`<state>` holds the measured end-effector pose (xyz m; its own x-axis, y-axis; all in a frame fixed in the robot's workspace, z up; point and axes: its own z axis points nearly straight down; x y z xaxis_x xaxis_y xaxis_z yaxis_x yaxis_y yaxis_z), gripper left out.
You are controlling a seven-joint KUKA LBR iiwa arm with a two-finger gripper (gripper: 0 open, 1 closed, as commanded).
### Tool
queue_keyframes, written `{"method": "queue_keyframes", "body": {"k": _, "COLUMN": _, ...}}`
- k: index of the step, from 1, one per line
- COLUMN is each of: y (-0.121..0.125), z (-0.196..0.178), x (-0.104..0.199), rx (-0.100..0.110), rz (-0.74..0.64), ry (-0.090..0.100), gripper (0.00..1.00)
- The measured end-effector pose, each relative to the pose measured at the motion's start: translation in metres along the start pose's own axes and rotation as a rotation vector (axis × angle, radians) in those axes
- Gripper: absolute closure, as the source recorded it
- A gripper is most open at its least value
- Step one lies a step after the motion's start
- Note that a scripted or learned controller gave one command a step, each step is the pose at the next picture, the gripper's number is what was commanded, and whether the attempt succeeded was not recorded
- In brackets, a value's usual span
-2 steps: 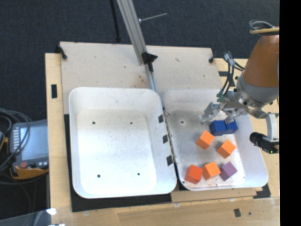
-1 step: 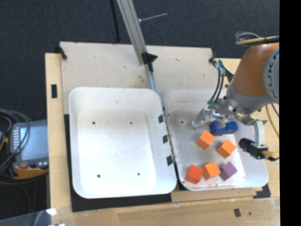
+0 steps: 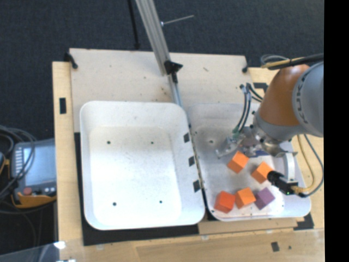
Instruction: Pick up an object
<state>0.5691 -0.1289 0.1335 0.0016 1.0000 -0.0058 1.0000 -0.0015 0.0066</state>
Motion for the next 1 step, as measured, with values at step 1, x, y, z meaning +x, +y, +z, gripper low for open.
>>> {"method": "queue_keyframes", "body": {"k": 1, "y": 0.0022, "z": -0.0144, "x": -0.0015, "rx": -0.008, "rz": 0.009, "ry": 0.0, "gripper": 1.0}}
